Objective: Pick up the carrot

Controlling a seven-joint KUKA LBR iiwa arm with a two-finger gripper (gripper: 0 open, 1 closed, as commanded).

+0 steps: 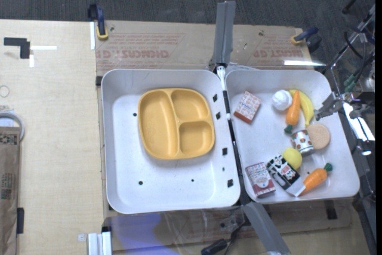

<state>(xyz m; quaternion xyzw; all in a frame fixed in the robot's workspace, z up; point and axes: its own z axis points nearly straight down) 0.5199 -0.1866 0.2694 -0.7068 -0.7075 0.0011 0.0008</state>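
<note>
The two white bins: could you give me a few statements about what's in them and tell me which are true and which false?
1. The yellow divided plate lies in the left bin. True.
2. Two carrots lie in the right bin. True: one beside the banana, one near the front corner.
3. The pincer holds a carrot. False: nothing is between its tips.
4. The banana rests on the plate. False: it lies in the right bin.
</note>
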